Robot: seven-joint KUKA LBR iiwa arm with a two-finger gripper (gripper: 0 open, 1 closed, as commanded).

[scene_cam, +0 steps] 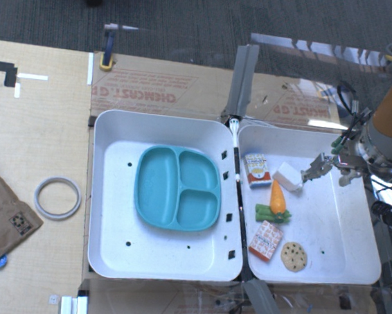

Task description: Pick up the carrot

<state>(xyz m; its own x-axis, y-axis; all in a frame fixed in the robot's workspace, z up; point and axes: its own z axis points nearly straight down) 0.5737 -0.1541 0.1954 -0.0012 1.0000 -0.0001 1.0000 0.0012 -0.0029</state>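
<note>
I count two bins [103,178], one tray [177,188], one carrot [277,198], one cookie [293,256], two little boxes [257,170], one white block [288,176], one tape ring [57,197].

floor [198,7]: dark grey carpet | bench [30,142]: pale wood
</note>
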